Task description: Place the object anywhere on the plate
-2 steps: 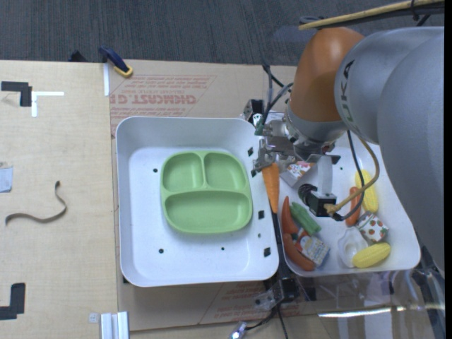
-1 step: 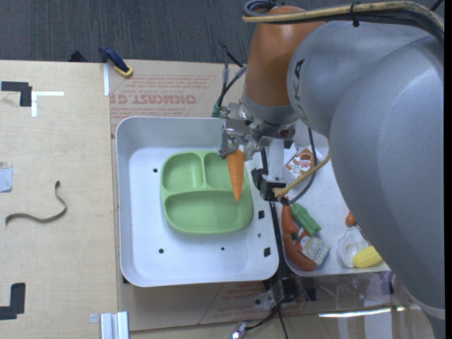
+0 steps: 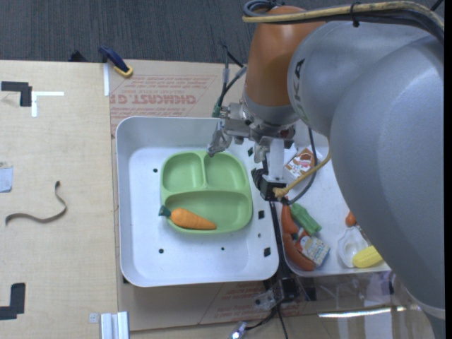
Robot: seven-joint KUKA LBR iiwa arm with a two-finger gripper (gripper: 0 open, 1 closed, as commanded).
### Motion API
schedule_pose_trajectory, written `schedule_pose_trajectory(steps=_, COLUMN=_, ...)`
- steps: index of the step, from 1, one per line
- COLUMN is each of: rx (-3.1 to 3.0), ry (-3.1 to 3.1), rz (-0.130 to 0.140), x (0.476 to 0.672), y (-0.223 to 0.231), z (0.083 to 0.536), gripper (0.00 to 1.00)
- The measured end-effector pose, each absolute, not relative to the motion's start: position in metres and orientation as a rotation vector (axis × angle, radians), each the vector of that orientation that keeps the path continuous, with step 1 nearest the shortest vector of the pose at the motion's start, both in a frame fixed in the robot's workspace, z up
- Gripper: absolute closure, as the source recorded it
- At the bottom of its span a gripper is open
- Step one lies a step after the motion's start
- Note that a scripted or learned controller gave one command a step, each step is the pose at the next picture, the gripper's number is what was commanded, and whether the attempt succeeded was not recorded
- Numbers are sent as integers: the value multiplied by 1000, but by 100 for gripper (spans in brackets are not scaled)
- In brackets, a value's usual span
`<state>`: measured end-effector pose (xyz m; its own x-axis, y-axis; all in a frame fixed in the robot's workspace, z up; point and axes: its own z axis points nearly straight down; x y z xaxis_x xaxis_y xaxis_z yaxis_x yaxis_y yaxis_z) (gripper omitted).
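An orange toy carrot (image 3: 192,219) with a green top lies in the large front compartment of the green divided plate (image 3: 185,171), which rests in the left white bin (image 3: 141,260). My gripper (image 3: 238,149) hangs over the plate's far right corner, near the wall between the two bins. It is open, with nothing between its fingers (image 3: 216,145). The carrot lies well apart from the gripper, toward the plate's near left.
The right bin (image 3: 321,189) holds a red-and-white packet (image 3: 300,162), a green item (image 3: 306,218), a red sausage-like piece (image 3: 290,246) and a yellow item (image 3: 366,258). The arm's big grey body covers much of that bin. A blue-yellow clamp (image 3: 116,61) lies beyond the bins.
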<state>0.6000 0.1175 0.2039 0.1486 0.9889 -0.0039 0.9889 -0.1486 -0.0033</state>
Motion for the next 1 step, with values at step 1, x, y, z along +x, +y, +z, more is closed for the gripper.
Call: schedule_pose_trajectory(steps=1, rx=2368, ry=2065, rz=-8, x=537, y=144, z=219, gripper=0)
